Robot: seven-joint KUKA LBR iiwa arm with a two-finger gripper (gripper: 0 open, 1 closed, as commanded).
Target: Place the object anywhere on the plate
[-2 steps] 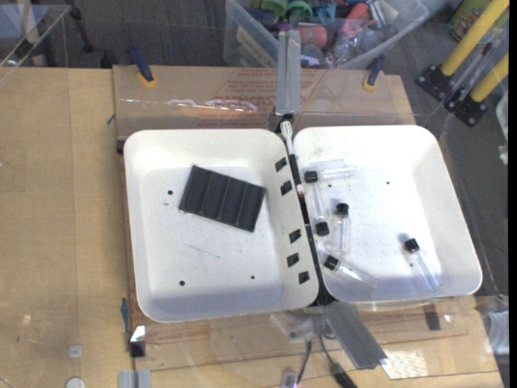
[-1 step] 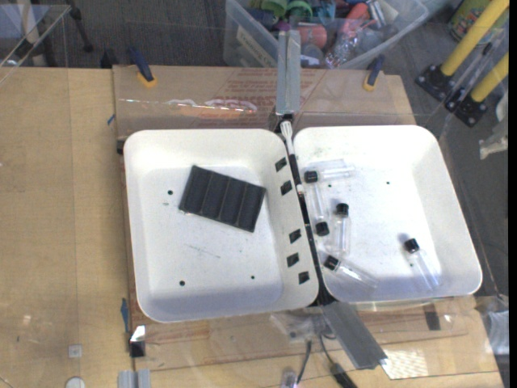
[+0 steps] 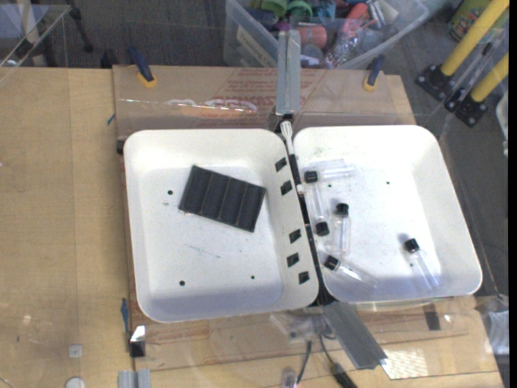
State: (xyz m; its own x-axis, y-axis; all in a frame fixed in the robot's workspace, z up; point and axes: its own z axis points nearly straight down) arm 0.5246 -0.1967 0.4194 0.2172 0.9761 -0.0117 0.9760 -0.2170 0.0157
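State of the gripper: cannot tell. Target the isolated vial point(image 3: 420, 259) in the right bin point(image 3: 388, 148). Grasp across its body, then release over the black plate point(image 3: 222, 198) in the left bin point(image 3: 153, 241).

I've got the plate point(image 3: 222, 198) in the left bin: a flat, dark grey, ribbed rectangle, lying slightly skewed in the upper middle. In the right bin I count several clear vials with black caps; 1 vial point(image 3: 421, 263) lies apart near the lower right, the rest cluster by the divider.
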